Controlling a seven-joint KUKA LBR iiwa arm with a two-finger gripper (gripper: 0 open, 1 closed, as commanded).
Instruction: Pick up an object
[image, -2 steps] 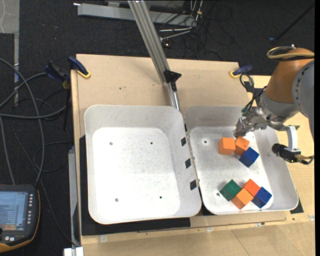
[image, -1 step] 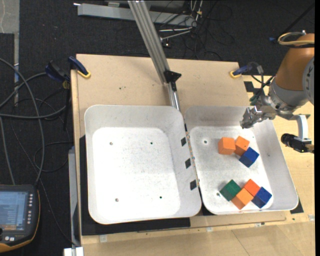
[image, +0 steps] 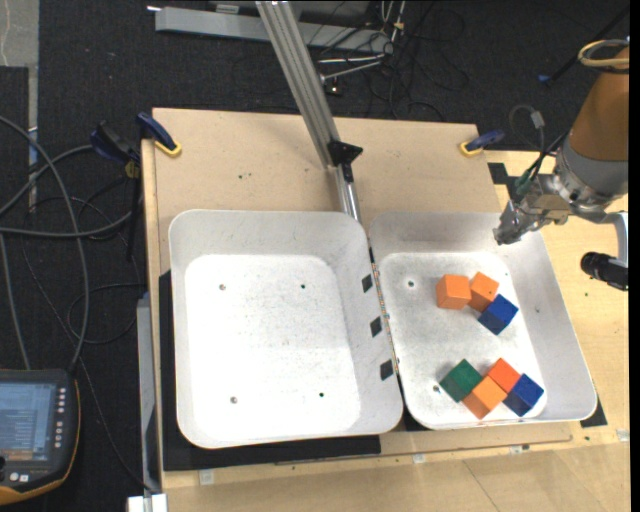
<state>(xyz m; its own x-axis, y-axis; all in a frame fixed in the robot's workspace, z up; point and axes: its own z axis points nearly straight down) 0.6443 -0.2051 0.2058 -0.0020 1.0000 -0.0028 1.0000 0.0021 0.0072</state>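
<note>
Frankly, I cannot tell how my gripper (image: 508, 232) is set; it hangs over the right bin's (image: 420, 250) far rim, apart from every block. Nearest inside the bin are two orange blocks (image: 466, 291) touching a blue block (image: 498, 314); a tighter cluster (image: 492, 386) lies toward the near rim. Packed neighbours could block my descent, or I nudge them and close on nothing.

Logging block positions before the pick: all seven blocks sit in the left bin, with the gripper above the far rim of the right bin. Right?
Not quite. The camera view shows the blocks in the right bin, not the left bin. The gripper is indeed above the right bin's far rim.
</note>
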